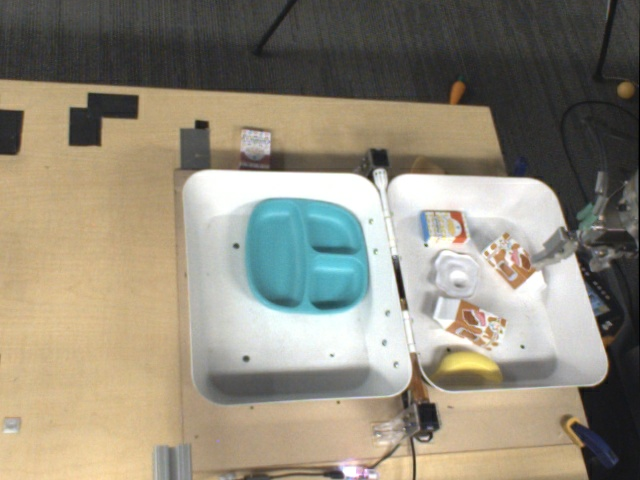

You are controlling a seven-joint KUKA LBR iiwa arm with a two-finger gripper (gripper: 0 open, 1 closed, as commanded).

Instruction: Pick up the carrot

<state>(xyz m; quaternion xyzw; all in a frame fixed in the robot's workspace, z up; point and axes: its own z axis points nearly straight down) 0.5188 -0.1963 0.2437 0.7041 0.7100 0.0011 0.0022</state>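
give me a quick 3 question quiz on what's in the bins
1. True or false: the plate lies in the right bin.
2. Which lies nearest the view's bottom edge? A) yellow fruit B) cup C) box
3. Fill in: the pincer hangs over the ___ bin.

Key: 1 false; 2 A; 3 right

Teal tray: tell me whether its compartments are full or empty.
Empty. The teal tray in the left bin shows bare compartments with nothing in them.
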